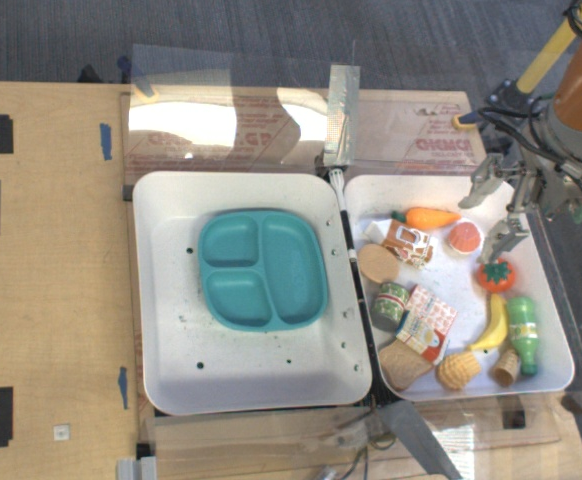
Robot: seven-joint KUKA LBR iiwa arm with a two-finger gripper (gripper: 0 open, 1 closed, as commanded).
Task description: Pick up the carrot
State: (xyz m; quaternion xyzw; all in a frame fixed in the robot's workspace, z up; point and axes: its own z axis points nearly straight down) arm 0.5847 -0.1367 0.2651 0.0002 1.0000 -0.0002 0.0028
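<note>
Above the right bin (556, 298), hand (499, 206) released, arm cut off; carrot (432, 218) untouched.

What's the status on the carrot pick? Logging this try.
Gripper open, above right bin's far edge. Carrot lies free, left of it. Path clear.

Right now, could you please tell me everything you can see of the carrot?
The carrot is a small orange toy, plastic by its look, smooth and tapered. It lies flat and roughly crosswise near the far wall of the right bin, with its thinner end toward the left. A small printed carton sits just in front of it, close or touching. The pincer is to its right, apart from it.
</note>
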